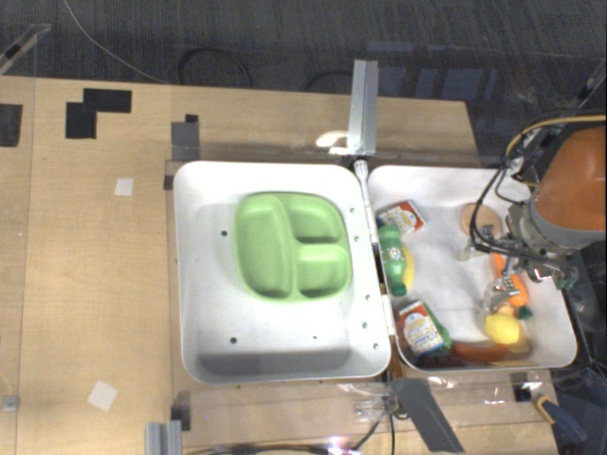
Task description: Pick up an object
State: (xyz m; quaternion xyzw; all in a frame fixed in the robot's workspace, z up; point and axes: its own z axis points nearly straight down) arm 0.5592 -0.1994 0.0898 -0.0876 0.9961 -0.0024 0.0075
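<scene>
A: What stood on the surface (85,282)?
B: Two shallow white bins, side by side. The left bin (204,339) held a green divided tray (289,245) with three compartments, lying flat near its middle.
A: And outside the bins?
B: A grey metal post (363,107) stood behind the seam between the left bin and the right bin (436,192). Black patches (95,110) marked the wood at far left. Dark carpet (285,17) lay beyond, crossed by a thin cable (104,41).
</scene>
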